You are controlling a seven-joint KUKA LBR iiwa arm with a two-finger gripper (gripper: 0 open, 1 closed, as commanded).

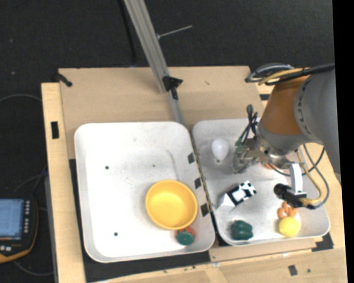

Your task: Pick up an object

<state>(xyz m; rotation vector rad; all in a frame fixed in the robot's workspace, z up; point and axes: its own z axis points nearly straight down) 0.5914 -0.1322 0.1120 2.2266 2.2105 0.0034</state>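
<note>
The gripper (247,158) hangs in the right bin (209,166), just right of the white egg-shaped object (219,148); whether it is open cannot be told. Descending here risks nudging that rounded object away or closing on nothing.

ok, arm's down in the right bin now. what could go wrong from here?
Two likely risks. The gripper sits between the white bulb-like object and the black-and-white toy, so it may close on nothing. The yellow duck and green object lie close to the right bin's near wall, leaving little room for the fingers.
</note>
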